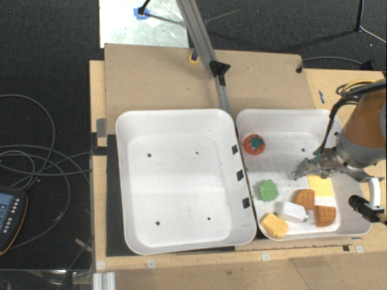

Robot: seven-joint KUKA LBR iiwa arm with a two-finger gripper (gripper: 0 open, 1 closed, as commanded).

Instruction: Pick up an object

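Here, your candidates for picking all lie in the right-hand shallow white bin (pixel 284 122). Take the flat pale yellow block (pixel 321 186) as the landmark: it lies in the bin's right half, and the arm's grey gripper (pixel 317 167) sits just above its upper left corner, at or very near its edge. You cannot tell from this slant whether the jaws are open or closed, and nothing shows between them.

Touching the yellow block's lower left is an orange-brown waffle-textured square (pixel 305 198), and a second orange waffle piece (pixel 325 215) lies just below the block. Left of that second piece is a small white rectangular block (pixel 292 211), and lower left again a yellow wedge shaped like cheese (pixel 274 225), near the bin's front rim. A round green knobbly object (pixel 268 190) lies well left of the yellow block. A small red round object with a green top, like a tomato (pixel 254 144), sits up and left, well apart from the rest.

The arm's orange band (pixel 365 122) shows up and right of the block. Farther left, the other white bin (pixel 181 180) adjoins this one on the tan counter (pixel 157 77).
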